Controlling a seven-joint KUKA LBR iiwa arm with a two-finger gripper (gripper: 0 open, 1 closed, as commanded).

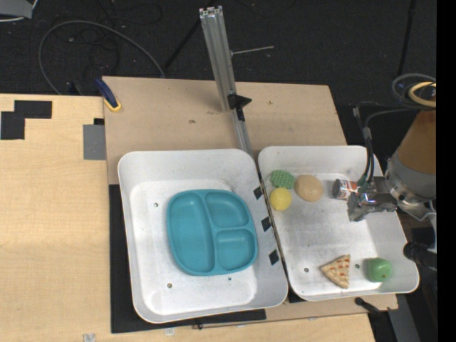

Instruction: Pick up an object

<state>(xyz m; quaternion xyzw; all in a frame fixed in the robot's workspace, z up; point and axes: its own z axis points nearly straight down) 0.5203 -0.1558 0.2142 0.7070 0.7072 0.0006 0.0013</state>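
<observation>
- Right bin [313, 223]: holds the loose items available for picking, five of them plainly readable.
- Tan round ball [308, 188]: lies in the upper part of the right bin, just left of the gripper.
- Green bumpy item [282, 179]: sits at the bin's upper left corner, beside the tan ball.
- Yellow ball [280, 199]: lies directly below the green bumpy item, touching or nearly touching it, close to the bin's left wall.
- Pizza slice [337, 270]: lies flat near the bin's lower edge, its point towards the left.
- Green apple [378, 268]: rests in the lower right corner, just right of the pizza slice.
- Gripper [360, 199]: sits low over the upper right part of the right bin, near its right wall. A small item with red and white markings [343, 189] shows at its left side; whether it is between the fingers cannot be told, nor whether the grip is released or clenched.
- Arm [420, 155]: enters from the right, orange band visible above the wrist.
- Left bin [142, 191]: contains a teal divided plate [211, 231] with three compartments, lying flat near the middle.
- Bench [50, 212]: light wooden surface carrying both bins; a metal post [219, 55] stands behind them.
</observation>
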